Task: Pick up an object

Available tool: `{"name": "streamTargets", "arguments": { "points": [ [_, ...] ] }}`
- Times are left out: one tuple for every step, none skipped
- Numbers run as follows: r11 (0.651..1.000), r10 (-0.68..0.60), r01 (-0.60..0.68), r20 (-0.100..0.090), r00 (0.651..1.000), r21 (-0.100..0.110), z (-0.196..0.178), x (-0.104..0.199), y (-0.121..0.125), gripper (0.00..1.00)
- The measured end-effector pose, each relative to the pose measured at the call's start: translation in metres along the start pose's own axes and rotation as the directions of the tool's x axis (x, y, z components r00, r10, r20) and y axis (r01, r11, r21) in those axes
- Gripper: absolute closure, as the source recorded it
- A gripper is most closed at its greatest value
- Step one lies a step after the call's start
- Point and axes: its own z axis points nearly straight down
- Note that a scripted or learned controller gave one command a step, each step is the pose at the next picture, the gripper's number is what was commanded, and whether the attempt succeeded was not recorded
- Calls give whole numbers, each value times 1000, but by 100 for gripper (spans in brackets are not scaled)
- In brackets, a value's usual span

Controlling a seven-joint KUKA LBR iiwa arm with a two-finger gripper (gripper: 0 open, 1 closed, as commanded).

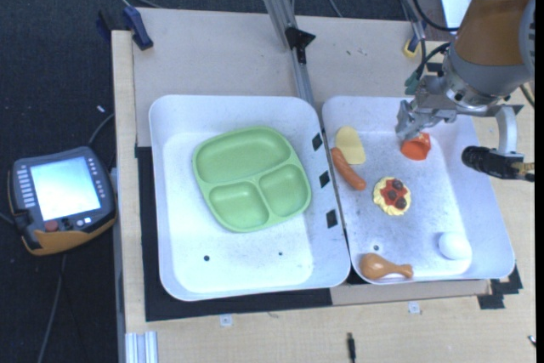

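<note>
The end effector (414,132) sits low over the far part of the right bin (489,208), right above an orange piece (416,149) it touches or nearly touches; whether it is spread or closed cannot be told from this angle, and nothing is seen gripped. The step in hand looks like the descent onto a chosen item, the pick itself not yet made. Read left to right: a pendant (59,198) with a lit but unreadable screen lies off the desk (212,47); the left bin (170,268) holds a green tray (251,178) with three compartments; the right bin carries a sausage (348,169) by its left wall, a yellow piece (349,144) just beside it, a small pizza (392,195), a drumstick (384,269) at the near edge and a white egg (453,246) in the near right corner. The next move probably calls for a firm close centred on the orange piece, then a straight lift clear of the bin wall. No brand, label or legible writing can be made out anywhere.
</note>
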Motion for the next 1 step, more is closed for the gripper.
{"name": "streamTargets", "arguments": {
  "points": [
    [1000,2,-2,1,1000,-1,3,43,-6,100]
  ]
}}
